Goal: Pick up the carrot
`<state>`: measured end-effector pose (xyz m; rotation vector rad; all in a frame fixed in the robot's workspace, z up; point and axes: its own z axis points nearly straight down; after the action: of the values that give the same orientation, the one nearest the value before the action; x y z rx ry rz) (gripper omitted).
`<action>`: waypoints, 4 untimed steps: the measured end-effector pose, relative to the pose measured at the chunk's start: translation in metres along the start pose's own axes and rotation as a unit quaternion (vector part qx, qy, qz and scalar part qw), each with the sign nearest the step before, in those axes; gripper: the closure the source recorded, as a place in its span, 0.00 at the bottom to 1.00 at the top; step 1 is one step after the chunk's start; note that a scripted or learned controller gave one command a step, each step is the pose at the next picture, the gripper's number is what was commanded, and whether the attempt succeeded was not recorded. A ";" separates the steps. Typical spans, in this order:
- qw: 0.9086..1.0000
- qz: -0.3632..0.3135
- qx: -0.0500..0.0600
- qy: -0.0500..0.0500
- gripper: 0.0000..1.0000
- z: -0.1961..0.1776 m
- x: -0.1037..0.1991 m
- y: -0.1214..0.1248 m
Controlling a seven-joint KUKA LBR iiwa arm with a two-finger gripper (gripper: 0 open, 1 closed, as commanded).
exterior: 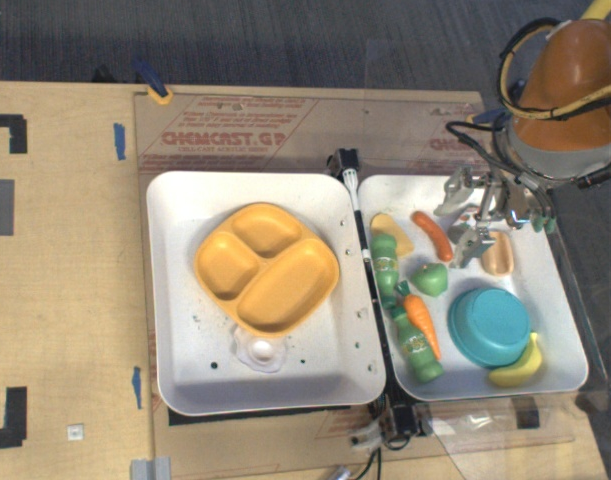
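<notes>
L bin (175,298) center frame holds yellow divided plate (267,266). R bin (570,313): teal bowl (489,325) lower right, gripper (475,230) w/ fingers apart, nothing between, over bin's upper part. Carrot (421,321) lies lower left in R bin, beside green apple (431,279).

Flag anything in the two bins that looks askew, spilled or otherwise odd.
The orange divided plate sits rotated at an angle in the left bin, not square with its walls. In the right bin, the carrot lies slanted on a green bottle. Nothing looks spilled or broken.
</notes>
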<state>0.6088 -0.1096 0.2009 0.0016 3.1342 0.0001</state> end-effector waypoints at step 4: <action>0.991 0.130 0.001 -0.002 0.00 0.111 0.001 -0.047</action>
<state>0.6083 -0.1566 0.0900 0.4094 3.1031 -0.0009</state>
